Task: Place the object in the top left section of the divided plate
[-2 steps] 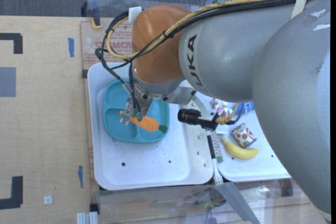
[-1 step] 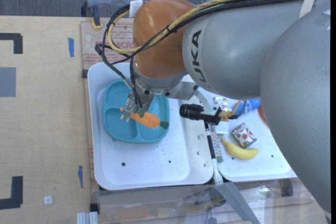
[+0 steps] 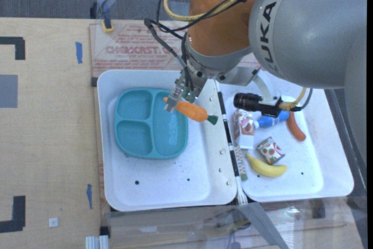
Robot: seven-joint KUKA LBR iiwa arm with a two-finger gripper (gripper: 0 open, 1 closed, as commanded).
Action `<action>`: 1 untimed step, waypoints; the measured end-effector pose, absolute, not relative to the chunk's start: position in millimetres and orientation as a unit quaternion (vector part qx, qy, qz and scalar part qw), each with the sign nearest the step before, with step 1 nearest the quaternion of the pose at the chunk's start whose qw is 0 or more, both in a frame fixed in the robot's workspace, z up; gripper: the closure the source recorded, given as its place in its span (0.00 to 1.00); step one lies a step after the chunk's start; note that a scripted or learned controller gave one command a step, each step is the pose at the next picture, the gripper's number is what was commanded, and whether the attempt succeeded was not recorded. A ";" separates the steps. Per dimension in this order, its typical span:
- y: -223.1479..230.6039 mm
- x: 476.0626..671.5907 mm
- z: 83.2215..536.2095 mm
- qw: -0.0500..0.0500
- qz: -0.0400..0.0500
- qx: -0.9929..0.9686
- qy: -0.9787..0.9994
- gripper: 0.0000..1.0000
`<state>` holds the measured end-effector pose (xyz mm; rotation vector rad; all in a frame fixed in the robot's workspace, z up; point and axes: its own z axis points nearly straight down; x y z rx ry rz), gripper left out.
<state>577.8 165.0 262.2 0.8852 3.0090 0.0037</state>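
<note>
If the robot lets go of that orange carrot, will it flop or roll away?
Probably stiff: the carrot sticks out straight though the gripper seems to pinch just one end. It looks like a small toy, so likely light. Its round, tapered shape might roll in a curve if dropped on the teal plate.

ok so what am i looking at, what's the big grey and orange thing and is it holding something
That is a robot arm, grey with an orange band, reaching in from the right. One camera fixed above the bench looks down at a slant. On the bench sit two shallow white bins. The left bin holds a teal divided plate. The right bin holds toy food: a banana, a small patterned box and a few other pieces. At the arm's tip is the gripper, its two-finger hand. It looks shut on one end of a toy carrot, which hangs over the plate's right edge.
</note>
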 end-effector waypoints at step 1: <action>195.6 544.2 207.1 0.000 0.000 0.275 0.962 1.00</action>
